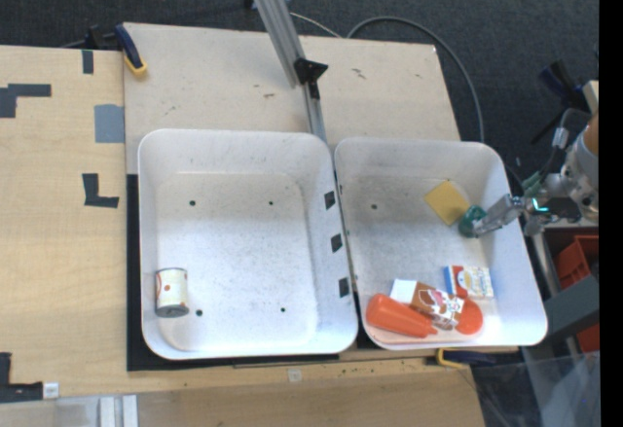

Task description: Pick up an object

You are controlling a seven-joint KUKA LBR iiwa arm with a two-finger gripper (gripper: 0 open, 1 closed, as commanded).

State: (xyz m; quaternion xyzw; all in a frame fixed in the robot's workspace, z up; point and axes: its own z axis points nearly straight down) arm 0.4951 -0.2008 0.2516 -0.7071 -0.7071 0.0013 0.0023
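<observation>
The claw is low over the right edge of the right bin, just beside a yellow sponge.

I cannot tell if the claw is released or clenched, because its teal tip is small and blurred; nothing is seen in its grasp. The yellow sponge lies in the far part of the right bin. At the near wall of this bin lie an orange carrot-shaped toy, a small brown packet touching it, and a little white box just beside. In the left bin, a small can stands in the near left corner. Both bins rest on the tabletop.
</observation>
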